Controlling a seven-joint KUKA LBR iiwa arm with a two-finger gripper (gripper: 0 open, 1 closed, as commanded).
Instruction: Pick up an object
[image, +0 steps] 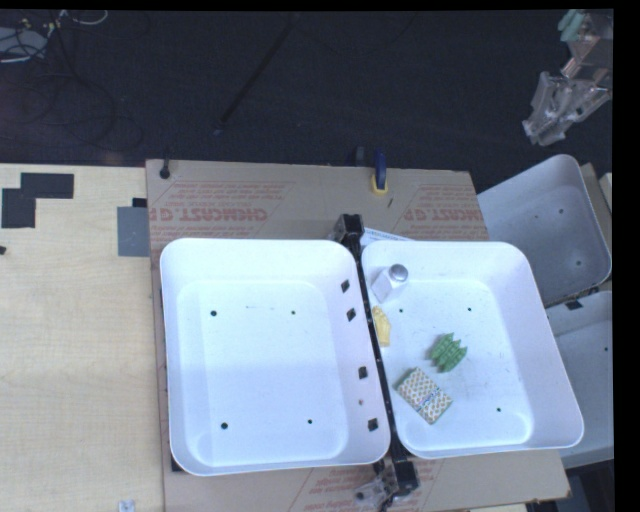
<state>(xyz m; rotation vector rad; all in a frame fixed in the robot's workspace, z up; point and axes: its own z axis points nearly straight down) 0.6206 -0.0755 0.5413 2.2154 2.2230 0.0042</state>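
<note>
Four objs sitting in right bin (520, 270): green toy (448, 352) mid, patterned block (424, 394) below it, yellow piece (381, 326) and small bottle (388, 281) by its left wall. Gripper (566, 105) hovering up beyond bin's far right corner, fingers' state unclear.

A pale wooden tabletop (70, 340) is seen, overlaid by a brown cardboard sheet (300, 205) printed with red lettering. Two white bins, left bin (260, 355) and right bin (500, 330), are set side by side upon the sheet.
</note>
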